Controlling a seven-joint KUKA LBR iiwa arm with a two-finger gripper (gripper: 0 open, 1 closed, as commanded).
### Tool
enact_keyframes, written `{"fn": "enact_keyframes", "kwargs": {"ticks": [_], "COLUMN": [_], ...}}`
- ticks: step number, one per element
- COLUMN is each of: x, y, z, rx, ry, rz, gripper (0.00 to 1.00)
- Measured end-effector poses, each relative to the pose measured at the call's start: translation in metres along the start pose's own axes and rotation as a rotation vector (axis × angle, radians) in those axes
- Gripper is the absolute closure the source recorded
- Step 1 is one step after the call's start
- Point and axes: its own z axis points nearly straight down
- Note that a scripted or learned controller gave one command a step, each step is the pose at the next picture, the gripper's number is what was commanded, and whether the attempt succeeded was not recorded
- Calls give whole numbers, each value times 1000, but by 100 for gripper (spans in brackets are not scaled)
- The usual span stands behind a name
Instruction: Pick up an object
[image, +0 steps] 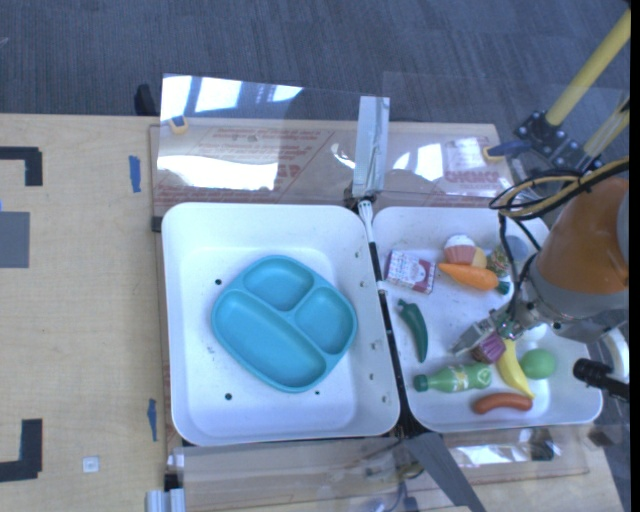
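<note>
Your pincer (487, 335) is down in the right bin (440, 405), can't tell its grip state. A purple toy (489, 349) sits right under it, touching the banana (514, 367).

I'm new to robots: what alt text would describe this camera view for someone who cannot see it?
A grey robot arm with an orange band lowers its gripper among toy foods in the right white bin, near a yellow banana and a green bottle. The left white bin holds a blue divided plate.
</note>
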Motion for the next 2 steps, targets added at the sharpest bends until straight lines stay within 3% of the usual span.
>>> {"fn": "enact_keyframes", "kwargs": {"ticks": [1, 2], "x": [-2, 28], "y": [2, 61], "z": [-10, -129], "rx": [-5, -1], "ry": [-2, 0], "rz": [2, 21], "gripper": [100, 100]}}
